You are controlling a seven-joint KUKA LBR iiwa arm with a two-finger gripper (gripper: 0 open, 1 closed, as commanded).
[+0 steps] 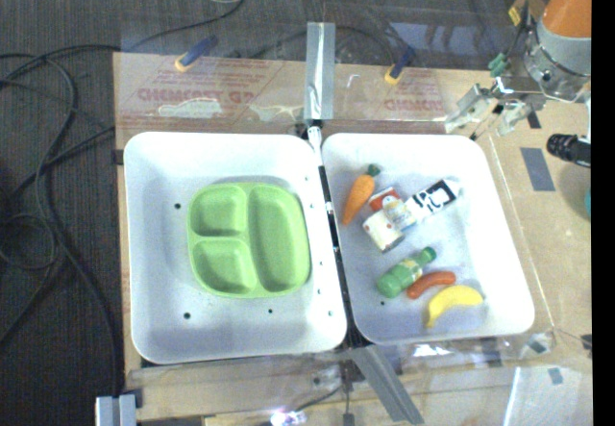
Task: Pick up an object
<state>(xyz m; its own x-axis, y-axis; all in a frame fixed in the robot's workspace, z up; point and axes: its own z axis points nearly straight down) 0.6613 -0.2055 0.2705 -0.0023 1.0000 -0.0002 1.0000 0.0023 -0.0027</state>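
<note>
Several toy foods, an orange carrot among them, lie below the empty, open gripper.

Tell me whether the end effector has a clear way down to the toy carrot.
Probably yes. The end effector is above the right bin's far corner, and the carrot lies uncovered near the left wall, apart from the other toys.

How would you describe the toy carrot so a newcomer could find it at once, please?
Look in the right-hand white bin, near its upper left corner beside the centre divider. The carrot lies there slanted, the lone orange cone with a green top; the sausage is redder and the banana yellow.
</note>
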